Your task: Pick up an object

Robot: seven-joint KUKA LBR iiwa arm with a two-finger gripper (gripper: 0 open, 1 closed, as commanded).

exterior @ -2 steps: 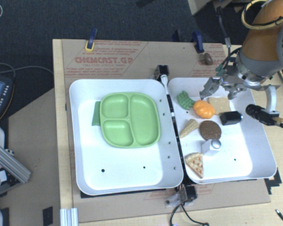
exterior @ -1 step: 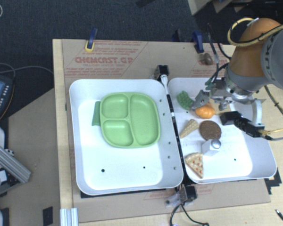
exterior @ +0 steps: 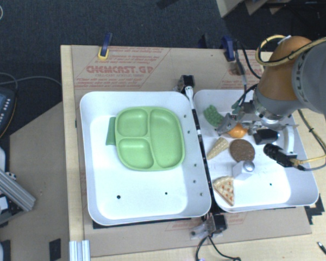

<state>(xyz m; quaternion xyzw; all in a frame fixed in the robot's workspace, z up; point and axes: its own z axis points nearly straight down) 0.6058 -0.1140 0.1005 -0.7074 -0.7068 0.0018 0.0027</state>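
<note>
Camera view: pincer point(exterior: 236, 125) w/ orange item point(exterior: 237, 131) half-hidden beneath; grip state can't tell.

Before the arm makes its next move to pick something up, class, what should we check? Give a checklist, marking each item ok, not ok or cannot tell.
1. Gripper is over the right bin, where the objects lie: ok.
2. Something is at the gripper: the orange piece lies right at its tip: ok.
3. Orange piece is between the gripper's two sides: cannot tell.
4. Neighbours stand clear: the green piece and brown round piece lie close by: not ok.
5. Green divided plate sits flat in the left bin: ok.
</note>
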